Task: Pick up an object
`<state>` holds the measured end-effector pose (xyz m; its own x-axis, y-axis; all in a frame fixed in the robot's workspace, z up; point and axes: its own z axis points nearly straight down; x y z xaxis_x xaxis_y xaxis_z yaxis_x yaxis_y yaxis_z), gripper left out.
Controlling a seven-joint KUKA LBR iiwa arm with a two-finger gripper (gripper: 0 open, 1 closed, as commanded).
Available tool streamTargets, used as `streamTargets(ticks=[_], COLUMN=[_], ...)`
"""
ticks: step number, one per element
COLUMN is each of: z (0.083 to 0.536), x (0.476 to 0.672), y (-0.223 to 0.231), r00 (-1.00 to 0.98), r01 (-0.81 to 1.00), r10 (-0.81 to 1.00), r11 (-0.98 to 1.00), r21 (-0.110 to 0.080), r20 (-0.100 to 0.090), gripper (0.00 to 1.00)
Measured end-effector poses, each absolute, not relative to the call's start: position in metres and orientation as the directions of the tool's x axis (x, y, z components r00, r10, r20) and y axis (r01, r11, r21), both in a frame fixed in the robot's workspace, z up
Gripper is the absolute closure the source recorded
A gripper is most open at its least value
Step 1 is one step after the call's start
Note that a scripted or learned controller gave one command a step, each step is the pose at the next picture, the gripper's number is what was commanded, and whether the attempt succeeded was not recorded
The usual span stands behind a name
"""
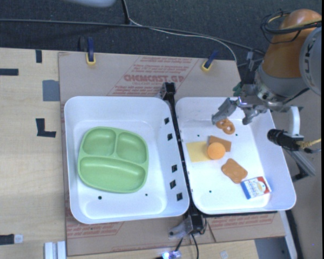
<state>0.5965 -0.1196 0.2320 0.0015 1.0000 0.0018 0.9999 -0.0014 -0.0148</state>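
Two shallow white bins are seen side by side on the bench, split by a black divider strip [175,150], taken here as the landmark. Left of the divider, the left bin [86,204] is occupied by a green sectioned plate [113,159], laid flat toward that bin's far-from-divider half, three compartments visible, nothing seen in them. Right of the divider, the right bin [281,193] is occupied by five small items. Nearest the divider a flat yellow slice [196,152] is laid; an orange ball [216,151] is set against its side away from the divider, with a brown piece [222,142] touching the ball from behind. Further from the divider and toward the front, a tan toast-like piece [234,171] is found, and beyond it a small blue, white and red carton [256,188] near the bin's front corner. A pretzel-shaped piece [225,125] is laid toward the back of the right bin, well away from the divider.

The gripper [236,112] is held just above and behind the pretzel piece, fingers [222,112] spread apart, wide open. Nothing is seen between them; contact with the pretzel cannot be told. No item is lifted
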Motion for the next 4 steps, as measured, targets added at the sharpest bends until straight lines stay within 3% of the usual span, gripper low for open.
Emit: streamTargets(ticks=[1, 2, 4], z=[0.240, 0.177, 0.086], x=[0.599, 0.594, 0.603], y=[-0.119, -0.116, -0.119], r00=[-0.002, -0.001, -0.001], r01=[1.000, 1.000, 1.000], r10=[1.000, 1.000, 1.000], r11=[0.002, 0.001, 0.001], r21=[-0.002, -0.006, 0.003], r20=[0.000, 0.000, -0.005], gripper=[0.00, 0.00, 0.00])
